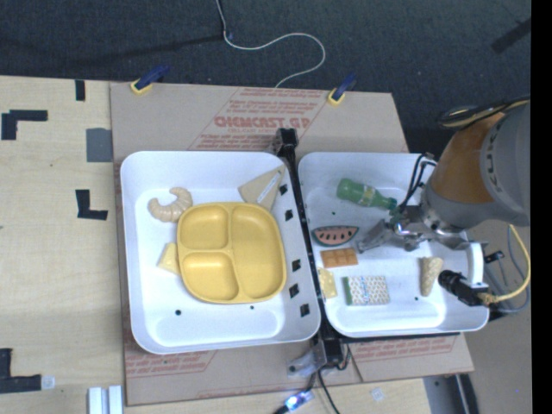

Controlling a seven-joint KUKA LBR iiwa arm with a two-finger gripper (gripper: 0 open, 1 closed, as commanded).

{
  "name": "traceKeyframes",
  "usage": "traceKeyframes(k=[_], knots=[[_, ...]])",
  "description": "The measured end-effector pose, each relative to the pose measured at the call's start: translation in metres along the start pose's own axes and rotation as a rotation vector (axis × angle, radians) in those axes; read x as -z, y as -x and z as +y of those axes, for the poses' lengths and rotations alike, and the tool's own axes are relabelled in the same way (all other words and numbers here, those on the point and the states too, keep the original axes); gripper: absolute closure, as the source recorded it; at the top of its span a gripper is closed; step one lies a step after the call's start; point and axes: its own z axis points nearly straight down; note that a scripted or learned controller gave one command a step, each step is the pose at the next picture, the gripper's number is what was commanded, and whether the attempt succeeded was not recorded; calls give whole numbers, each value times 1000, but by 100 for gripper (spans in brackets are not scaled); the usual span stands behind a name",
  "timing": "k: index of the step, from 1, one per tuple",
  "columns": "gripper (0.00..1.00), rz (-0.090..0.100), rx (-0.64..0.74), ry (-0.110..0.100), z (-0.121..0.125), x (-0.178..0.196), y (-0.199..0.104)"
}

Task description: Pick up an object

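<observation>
Objects: green bottle (366, 195), watermelon slice (335, 234), cracker (339, 258) in right bin (390, 321).
Gripper (373, 239): fingers apart, empty, beside watermelon slice.

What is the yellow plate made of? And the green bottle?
The yellow divided plate looks like smooth moulded plastic: one even colour, rounded compartments, soft sheen. The green bottle also seems plastic, probably a toy, with solid colour and a faint shine, though it is small.

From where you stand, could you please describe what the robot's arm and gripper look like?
The grey arm is bulky and rounded, with an orange band above the wrist. Its metallic two-finger gripper is slim and silvery. Black cables run along the wrist, and a yellow cable loops beneath it.
</observation>
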Motion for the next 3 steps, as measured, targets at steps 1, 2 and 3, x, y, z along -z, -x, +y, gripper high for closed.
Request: traceKeyframes(k=[1,2,3], knots=[[100,0,0,2,1,13,0],[100,1,-1,4,7,60,6],[100,0,-1,5,1,105,7]])
